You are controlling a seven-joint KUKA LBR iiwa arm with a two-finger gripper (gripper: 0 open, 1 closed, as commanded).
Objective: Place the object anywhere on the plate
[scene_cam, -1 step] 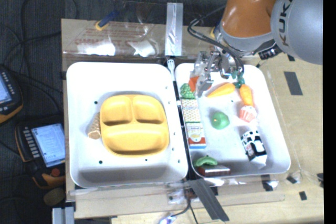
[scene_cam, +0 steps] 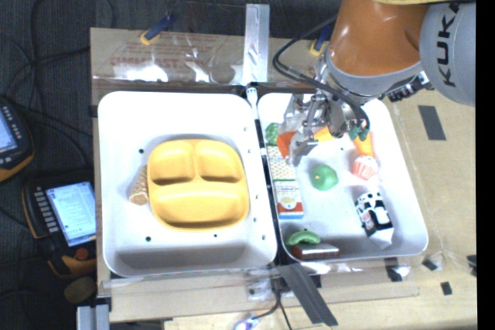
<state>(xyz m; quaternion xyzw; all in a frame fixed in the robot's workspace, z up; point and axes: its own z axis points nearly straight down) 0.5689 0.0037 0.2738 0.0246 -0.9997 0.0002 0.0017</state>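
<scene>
End effector (scene_cam: pixel 308 137) hung low over my right bin (scene_cam: pixel 402 166), near an orange object (scene_cam: pixel 286 143); finger state indeterminate. Yellow plate (scene_cam: pixel 198 183) occupied the left bin (scene_cam: pixel 124 127).

The yellow plate (scene_cam: pixel 198 183) is looking like smooth, glossy plastic, the white bins (scene_cam: pixel 116 243) are showing a matt plastic finish, and the gripper (scene_cam: pixel 309 137) is gleaming like bare metal.
</scene>
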